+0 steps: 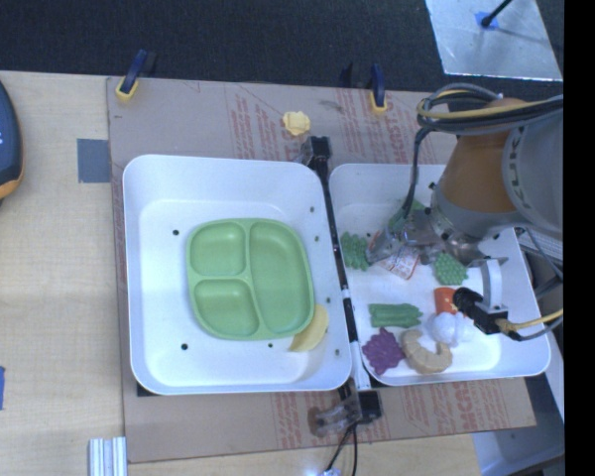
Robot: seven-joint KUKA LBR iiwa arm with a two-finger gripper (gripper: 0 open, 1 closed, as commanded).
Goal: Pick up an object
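We list a small, light, stiff green plastic toy bar (394, 314), graspable across its narrow sides; gripper (414, 238) state: we cannot tell.

Two white bins (149, 266), one green plate (250, 279)

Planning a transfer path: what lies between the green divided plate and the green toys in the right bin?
In the camera view: a yellow piece beside the green plate, then both bins' adjoining walls.

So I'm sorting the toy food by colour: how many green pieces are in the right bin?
3: one by the bin's left wall, a flat one lower down in the middle, and one beside the arm. The arm may hide more.
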